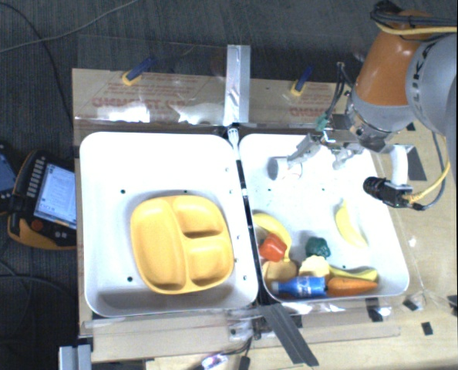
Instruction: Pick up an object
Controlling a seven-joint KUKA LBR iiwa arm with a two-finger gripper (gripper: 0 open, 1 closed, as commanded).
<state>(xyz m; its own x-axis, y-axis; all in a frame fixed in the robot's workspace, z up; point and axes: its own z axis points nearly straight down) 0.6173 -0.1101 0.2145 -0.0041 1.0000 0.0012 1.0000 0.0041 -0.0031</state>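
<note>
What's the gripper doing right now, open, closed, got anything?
Gripper: open, fingers spread, nothing between them, up at the far end of the right bin, away from the toy food heaped at its near end.

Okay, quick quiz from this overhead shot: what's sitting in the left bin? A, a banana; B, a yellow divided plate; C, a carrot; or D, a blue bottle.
B: the yellow divided plate lies alone in the left bin, while the blue bottle, carrot and banana are all in the right bin.
</note>
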